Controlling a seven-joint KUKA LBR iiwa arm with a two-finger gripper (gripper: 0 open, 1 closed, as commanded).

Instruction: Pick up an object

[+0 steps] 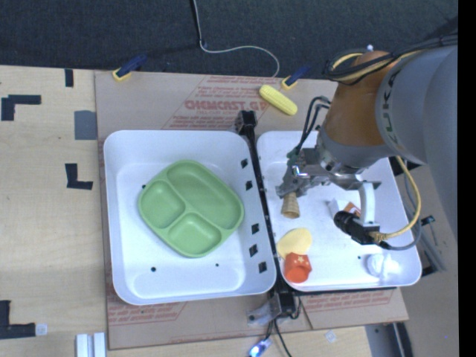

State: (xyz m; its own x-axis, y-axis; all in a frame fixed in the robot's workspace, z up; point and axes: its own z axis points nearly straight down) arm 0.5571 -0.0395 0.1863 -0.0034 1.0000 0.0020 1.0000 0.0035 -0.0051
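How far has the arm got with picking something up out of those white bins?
Done: the arm has reached into the right bin, its gripper low over a small tan cone-shaped object. In hand: lining up on that cone; whether it is gripped can't be told. Left: lifting it clear. The yellow piece and red piece lie untouched nearby.

The grey arm [428, 103] reaches in from the right, its orange band [361, 114] above the wrist. The hand [291, 188] points down over the right bin's [387, 274] left half, near the divider between bins; a yellow cable [405, 218] loops beside the wrist.
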